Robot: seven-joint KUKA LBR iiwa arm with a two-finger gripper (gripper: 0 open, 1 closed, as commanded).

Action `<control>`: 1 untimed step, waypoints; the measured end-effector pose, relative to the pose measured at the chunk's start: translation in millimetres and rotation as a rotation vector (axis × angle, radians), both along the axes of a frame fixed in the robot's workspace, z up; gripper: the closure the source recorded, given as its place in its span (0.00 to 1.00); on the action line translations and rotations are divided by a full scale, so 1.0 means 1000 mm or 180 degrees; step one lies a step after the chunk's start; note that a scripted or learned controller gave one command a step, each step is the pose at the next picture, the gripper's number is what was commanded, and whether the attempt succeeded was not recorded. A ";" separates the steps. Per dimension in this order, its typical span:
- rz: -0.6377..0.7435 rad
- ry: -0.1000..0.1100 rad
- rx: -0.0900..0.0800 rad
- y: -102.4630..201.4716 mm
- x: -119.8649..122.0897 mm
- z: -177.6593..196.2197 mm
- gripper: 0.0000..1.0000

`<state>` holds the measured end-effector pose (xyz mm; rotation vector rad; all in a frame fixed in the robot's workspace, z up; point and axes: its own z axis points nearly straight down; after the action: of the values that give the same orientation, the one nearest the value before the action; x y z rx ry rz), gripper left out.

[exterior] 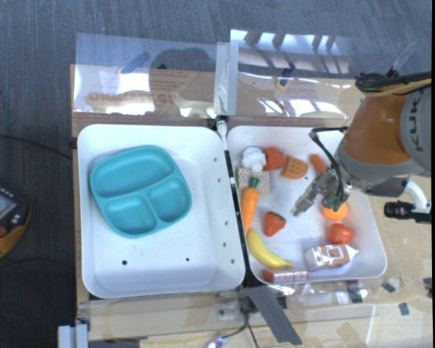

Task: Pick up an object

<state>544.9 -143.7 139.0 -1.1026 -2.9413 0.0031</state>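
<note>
Orange fruit [335, 210] just right of gripper [309, 198], not yet grasped; jaw state impossible to tell.

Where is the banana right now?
The banana lies in the right bin, near its front left corner, just below the toy strawberry and the carrot, left of the small carton.

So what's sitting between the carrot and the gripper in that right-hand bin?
In the camera view, a toy strawberry lies on the bin floor between the carrot and the gripper, apart from both.
</note>
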 end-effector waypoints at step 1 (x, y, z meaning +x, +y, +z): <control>0.0884 -0.0053 -0.0019 0.022 -0.030 -0.047 1.00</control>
<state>515.1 -121.4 92.1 -0.6887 -3.0830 0.0027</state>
